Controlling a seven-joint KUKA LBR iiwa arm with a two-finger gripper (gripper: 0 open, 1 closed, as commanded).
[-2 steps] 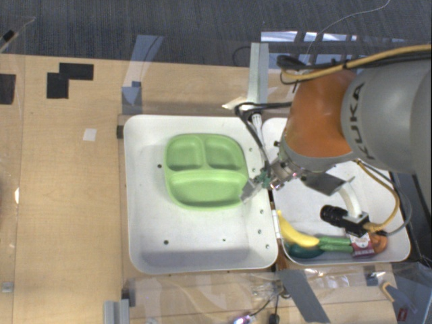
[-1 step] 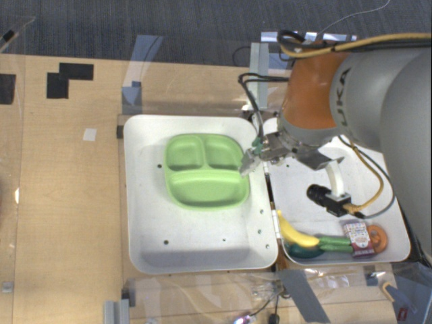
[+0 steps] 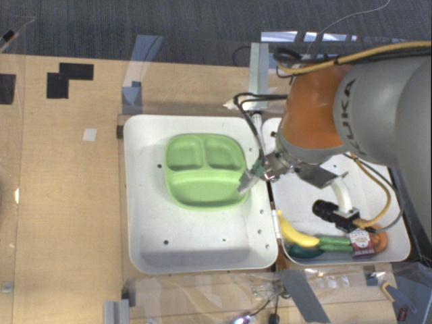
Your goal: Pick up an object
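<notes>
Reaching in from the right, the grey arm [image 3: 378, 106] with its orange band [image 3: 310, 113] crosses over the right bin [image 3: 293, 201] and ends at the inner edge of the left bin [image 3: 196, 248]. Both white bins sit side by side on the pale wooden bench [image 3: 61, 201]. A green plate [image 3: 202, 171] with three compartments lies flat in the upper middle of the left bin. A yellow banana [image 3: 295, 233] lies along the near left corner of the right bin, with a long green item [image 3: 331, 243] just beside it, and a small dark-red labelled object [image 3: 362, 243] at that item's far end. The gripper [image 3: 250, 179] is tilted down at the plate's right rim, touching or just above it. Whether it is spread or closed, or has hold of the rim, cannot be made out.
</notes>
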